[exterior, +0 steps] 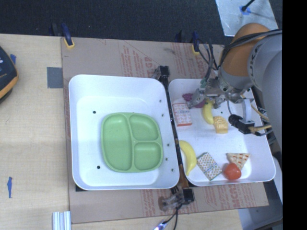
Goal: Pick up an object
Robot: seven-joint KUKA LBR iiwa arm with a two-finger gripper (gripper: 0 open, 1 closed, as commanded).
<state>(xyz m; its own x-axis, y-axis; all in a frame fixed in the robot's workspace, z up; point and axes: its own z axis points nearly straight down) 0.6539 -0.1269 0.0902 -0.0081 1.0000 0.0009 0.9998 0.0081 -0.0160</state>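
The right white bin (261, 143) holds the loose objects. My gripper (210, 97) hangs low over its far left part, just above a small yellow banana (207, 114) and beside a purple item (192, 98). A red-and-white carton (182, 114) lies by the bin's left wall. A yellow block (220, 124) sits right of the small banana. Along the near side lie a larger banana (188, 156), a patterned box (209, 166), a red tomato (232, 171) and a wedge-shaped slice (238, 159). Nothing is visibly lifted.
The left white bin (81, 95) holds a green divided plate (130, 142). Black cables and a black connector (242, 124) trail from the wrist over the right bin's far right. The grey arm with its orange band (242, 47) covers the bin's back right corner.
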